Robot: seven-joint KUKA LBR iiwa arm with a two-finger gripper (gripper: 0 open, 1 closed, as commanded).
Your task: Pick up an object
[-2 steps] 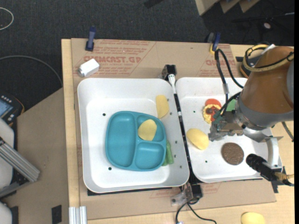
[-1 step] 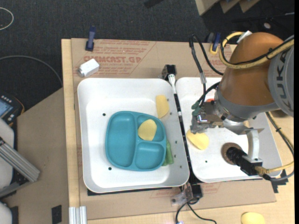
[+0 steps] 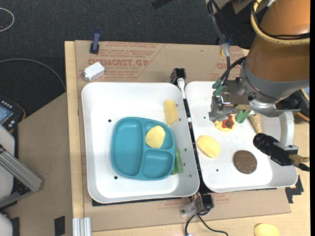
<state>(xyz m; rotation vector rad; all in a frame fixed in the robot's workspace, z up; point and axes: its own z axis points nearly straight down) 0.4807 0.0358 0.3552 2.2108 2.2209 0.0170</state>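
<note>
My gripper (image 3: 221,114) hangs low over the back part of the right bin (image 3: 216,178), reaching in from the right. Directly beneath and in front of it lies a small red and yellow object (image 3: 227,125), partly hidden by the gripper. A green piece (image 3: 241,116) and a tan stick (image 3: 256,122) lie just to the gripper's right. A yellow lump (image 3: 208,146) sits nearer the front left of this bin, and a round brown disc (image 3: 244,162) rests at its front right.
The left bin (image 3: 93,132) bears a blue divided plate (image 3: 130,149) with a yellow piece (image 3: 155,137) in it. A pale yellow slice (image 3: 170,112) lies by that bin's right wall, and a green strip (image 3: 177,162) sits beside the plate.
</note>
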